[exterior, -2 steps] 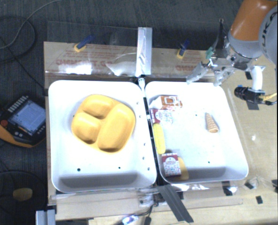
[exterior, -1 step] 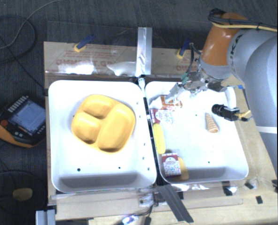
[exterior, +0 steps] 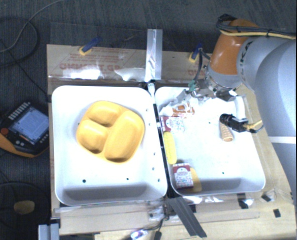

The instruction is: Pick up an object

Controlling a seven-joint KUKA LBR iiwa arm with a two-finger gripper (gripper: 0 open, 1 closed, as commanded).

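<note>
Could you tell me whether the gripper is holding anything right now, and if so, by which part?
It cannot be told. The gripper sits low over the back corner of the right bin, beside a red-and-white packet.

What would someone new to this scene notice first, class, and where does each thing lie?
The eye lands first on the big yellow lumpy object that fills much of the left bin. Next comes the grey arm with its orange band, reaching in from the right over the right bin's far corner. Small packets lie along that bin's left side.
</note>
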